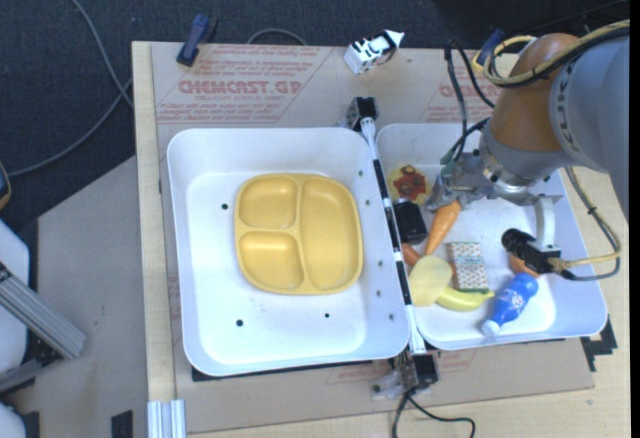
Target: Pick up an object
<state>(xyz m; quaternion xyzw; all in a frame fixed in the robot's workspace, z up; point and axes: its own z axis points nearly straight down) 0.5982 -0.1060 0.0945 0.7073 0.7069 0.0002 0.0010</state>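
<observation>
A blue bottle is lying tilted at the near edge of the right bin, closest to the camera, with a yellow banana-like piece resting just beside it and a pale yellow round piece touching that one. Behind them, a speckled sponge-like block is sitting near the middle of the bin, and an orange carrot is leaning at a slant from the block's left up toward the gripper. The grey arm, reaching in from the right with its orange band showing, is hanging over the far half of the right bin, its gripper sitting right at the carrot's upper end; whether it is gripping anything cannot be told from this angle. A red and yellow toy is lying by the bin's left wall, a black object just below it. In the left bin, a yellow divided plate is lying flat in the centre.
</observation>
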